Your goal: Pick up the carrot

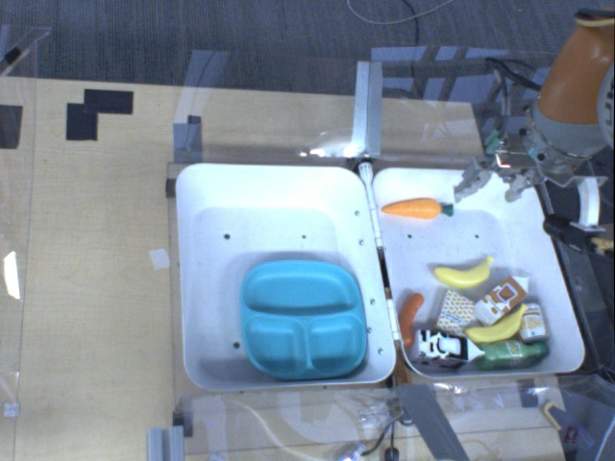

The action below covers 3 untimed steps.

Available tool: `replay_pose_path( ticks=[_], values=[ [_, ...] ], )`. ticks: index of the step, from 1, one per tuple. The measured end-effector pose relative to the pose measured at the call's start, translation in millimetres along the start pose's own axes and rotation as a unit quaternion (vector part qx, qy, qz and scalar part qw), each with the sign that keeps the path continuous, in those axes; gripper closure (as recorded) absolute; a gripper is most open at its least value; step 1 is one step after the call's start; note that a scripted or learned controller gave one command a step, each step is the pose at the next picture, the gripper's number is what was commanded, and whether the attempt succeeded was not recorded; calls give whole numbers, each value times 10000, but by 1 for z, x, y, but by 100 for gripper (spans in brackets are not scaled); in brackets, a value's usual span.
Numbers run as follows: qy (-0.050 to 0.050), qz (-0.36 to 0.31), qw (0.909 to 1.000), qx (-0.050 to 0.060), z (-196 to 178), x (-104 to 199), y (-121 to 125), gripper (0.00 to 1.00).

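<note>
The carrot (415, 208), orange with a small green top at its right end, lies flat at the far left of the right bin (524, 248), close to the divider between the bins. My gripper (494, 183) hangs over the bin's far edge, to the right of the carrot and apart from it. Its two grey fingers (470, 181) are spread wide, with nothing between them.
Toward the near side of the right bin lie two bananas (464, 274), a small carton (502, 301), a green bottle (509, 355), a red sausage (410, 317) and a black-and-white packet (442, 346). A blue divided tray (304, 317) sits in the left bin (216, 257).
</note>
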<state>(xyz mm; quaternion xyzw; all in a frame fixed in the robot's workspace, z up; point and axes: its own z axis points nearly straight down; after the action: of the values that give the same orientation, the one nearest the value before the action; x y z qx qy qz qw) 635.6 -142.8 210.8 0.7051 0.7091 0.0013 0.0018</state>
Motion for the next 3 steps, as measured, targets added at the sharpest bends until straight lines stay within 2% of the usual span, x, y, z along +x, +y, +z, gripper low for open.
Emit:
replay_pose_path(
  ticks=[1, 2, 3],
  values=[
    [-1, -1355, 9908, -5, 66, 44, 32, 0],
    [-9, -1369, 9906, -41, 54, 45, 34, 100],
    [-8, -1369, 9906, -40, 54, 45, 34, 0]
  ],
)
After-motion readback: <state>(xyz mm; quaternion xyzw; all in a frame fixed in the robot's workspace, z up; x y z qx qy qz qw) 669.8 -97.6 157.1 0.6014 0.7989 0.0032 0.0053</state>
